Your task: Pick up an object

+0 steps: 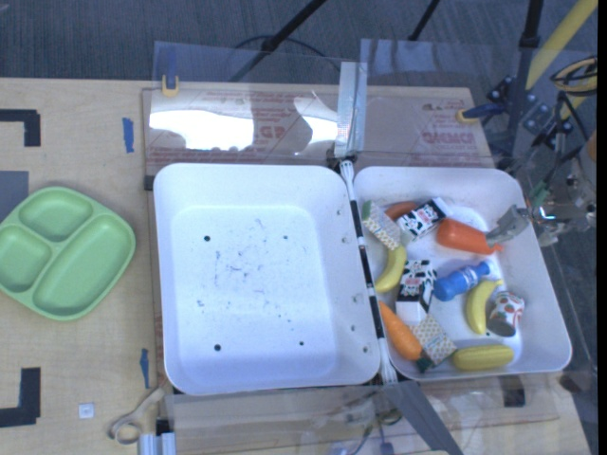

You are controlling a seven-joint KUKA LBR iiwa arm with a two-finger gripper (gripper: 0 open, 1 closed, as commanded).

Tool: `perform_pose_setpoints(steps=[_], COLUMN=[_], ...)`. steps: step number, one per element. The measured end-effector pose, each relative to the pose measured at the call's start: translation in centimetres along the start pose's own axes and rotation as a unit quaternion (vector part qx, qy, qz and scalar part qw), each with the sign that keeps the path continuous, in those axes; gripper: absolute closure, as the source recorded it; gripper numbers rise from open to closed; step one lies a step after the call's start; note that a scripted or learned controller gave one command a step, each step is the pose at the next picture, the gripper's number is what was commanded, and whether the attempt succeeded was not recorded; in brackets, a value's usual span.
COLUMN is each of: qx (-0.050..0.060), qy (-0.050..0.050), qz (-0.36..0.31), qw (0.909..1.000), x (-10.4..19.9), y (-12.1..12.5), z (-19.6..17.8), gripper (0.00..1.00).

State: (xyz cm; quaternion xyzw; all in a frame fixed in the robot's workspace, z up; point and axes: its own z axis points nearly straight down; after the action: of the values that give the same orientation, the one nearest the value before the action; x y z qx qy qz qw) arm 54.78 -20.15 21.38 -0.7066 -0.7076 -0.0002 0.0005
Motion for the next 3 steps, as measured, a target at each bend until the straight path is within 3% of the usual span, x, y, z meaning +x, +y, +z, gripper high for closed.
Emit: perform_pose_setpoints(steps=[1, 2, 3], qx=[0.001, -0.001, -0.002], qy=[0.0, 0.0, -0.001], qz=[0.091, -0.006, -0.087], qw=[0.9958, 1.0, 0.9962], x=[-0.3, 0.9, 4.4], y=[-3.6, -4.1, -3.0], z=[-2.2, 10.5, 12.7], gripper=[0.0, 0.0, 0.0])
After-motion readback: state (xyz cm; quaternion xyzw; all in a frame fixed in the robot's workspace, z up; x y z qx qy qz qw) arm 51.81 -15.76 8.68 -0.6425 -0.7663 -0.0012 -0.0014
